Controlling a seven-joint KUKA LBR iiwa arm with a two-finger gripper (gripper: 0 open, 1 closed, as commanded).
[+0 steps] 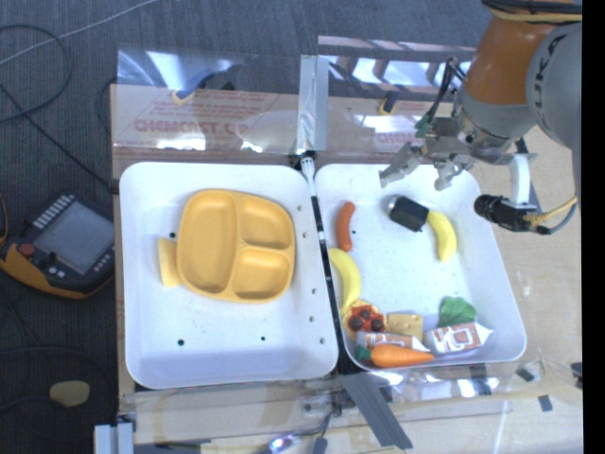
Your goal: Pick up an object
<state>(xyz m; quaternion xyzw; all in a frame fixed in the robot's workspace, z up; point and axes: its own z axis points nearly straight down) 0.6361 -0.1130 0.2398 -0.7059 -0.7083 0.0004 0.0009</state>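
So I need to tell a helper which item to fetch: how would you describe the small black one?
Look in the right-hand white bin, in its far half below the gripper. The black block lies beside a yellow banana; it is the only dark, boxy item there.

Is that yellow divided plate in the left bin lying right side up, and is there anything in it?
Right side up and bare: the yellow divided plate lies flat in the left bin, its three hollows facing up, showing nothing but yellow.

— Surfaces?
— Both bins [137, 282]: smooth white plastic, faint sheen. Yellow tray [234, 244]: matt plastic.
— Around me?
— Floor [57, 83]: rough dark carpet. My hand [427, 165]: dull grey metal. Block [408, 213] under it: matt black.
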